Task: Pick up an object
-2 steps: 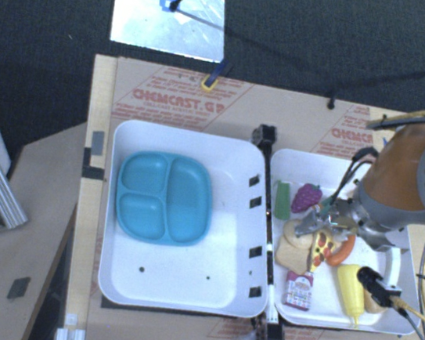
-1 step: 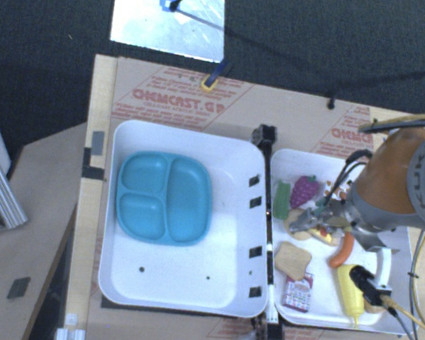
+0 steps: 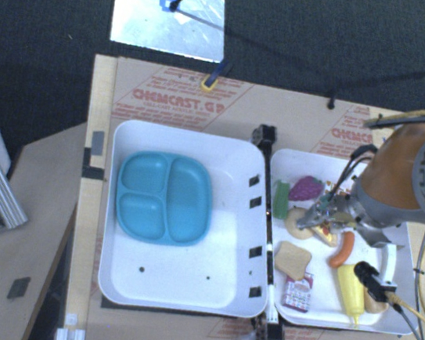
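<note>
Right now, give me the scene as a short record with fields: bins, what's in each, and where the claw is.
left bin: holds a blue divided tray
right bin: holds small toy foods
items in right bin: purple piece, green piece, bread slice, orange sausage, yellow banana, red and white packet
arm: reaches in from the right
claw: low over the right bin, above the toy foods
grasp: cannot tell

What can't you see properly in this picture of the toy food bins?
- Gripper: small and blurred, so open or shut is unclear.
- Pale food piece under the gripper: partly covered by it, so its kind is unclear.
- Small red packet: print too tiny to read.
- Arm: cut off by the right edge.
</note>
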Motion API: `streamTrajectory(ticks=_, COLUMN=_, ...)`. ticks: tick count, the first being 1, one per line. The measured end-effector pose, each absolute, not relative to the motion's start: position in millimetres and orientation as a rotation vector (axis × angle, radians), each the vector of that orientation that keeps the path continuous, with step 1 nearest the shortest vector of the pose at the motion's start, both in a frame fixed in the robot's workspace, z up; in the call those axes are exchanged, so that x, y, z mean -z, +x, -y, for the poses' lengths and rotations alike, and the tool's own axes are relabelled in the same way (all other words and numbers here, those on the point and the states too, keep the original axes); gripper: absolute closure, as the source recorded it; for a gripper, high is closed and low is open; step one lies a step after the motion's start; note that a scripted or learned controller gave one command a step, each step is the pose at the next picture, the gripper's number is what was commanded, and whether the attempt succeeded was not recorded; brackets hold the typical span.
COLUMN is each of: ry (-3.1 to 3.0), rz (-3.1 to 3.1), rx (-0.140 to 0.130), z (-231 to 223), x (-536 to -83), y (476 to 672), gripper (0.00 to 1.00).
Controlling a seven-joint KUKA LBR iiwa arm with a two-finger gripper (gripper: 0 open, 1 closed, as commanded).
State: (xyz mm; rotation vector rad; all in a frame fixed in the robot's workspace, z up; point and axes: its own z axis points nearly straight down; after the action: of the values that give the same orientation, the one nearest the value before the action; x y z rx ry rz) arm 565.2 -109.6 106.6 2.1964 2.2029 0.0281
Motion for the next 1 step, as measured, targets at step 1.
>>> streamTrajectory(ticks=1, ry=2.211, rz=-2.220, rx=-0.008, z=103.7, x=-154.6, y=570.8, gripper=1.00)
